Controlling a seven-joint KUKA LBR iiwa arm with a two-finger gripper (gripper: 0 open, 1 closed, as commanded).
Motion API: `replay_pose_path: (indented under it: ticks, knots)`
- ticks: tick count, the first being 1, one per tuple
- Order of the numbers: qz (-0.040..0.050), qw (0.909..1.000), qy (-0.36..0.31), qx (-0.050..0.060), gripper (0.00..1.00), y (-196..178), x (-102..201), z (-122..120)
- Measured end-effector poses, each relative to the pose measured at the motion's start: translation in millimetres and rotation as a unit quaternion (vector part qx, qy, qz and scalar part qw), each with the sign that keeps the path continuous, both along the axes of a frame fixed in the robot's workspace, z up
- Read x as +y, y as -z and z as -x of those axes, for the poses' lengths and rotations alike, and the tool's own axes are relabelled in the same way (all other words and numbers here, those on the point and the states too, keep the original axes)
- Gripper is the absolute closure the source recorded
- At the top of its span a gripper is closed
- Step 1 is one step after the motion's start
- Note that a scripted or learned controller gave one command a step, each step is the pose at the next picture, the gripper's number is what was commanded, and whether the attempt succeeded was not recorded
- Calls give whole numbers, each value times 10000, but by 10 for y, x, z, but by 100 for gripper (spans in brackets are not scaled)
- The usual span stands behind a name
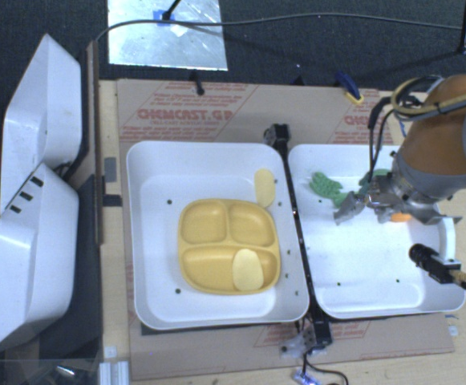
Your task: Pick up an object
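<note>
A green, knobbly object point(325, 184) lies in the upper left part of the right bin point(377, 295). My gripper point(348, 209) hangs low over that bin, just right of and below the green object, with a small gap between them. Nothing shows between its fingers. In the left bin point(156, 295) sits a yellow divided tray point(196, 255), and a pale yellow oval piece point(248, 269) rests in its lower compartment. A second pale yellow oval piece point(265, 187) lies on the bin floor beside the tray's upper right corner.
A small orange bit point(401, 215) peeks out under the wrist in the right bin. A black clamp point(278, 133) sits at the top of the ridge between the bins. White housings point(36, 191) stand to the far left.
</note>
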State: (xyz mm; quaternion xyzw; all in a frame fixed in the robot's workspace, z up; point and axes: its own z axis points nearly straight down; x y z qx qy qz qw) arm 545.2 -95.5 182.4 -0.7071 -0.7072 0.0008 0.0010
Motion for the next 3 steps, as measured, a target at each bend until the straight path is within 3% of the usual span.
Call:
replay_pose_path:
  ticks: [2,3]
  knots:
    - [-1,10000,1,5,0,937,-22,-2]
    - [2,10000,1,-19,100,810,-24,-17]
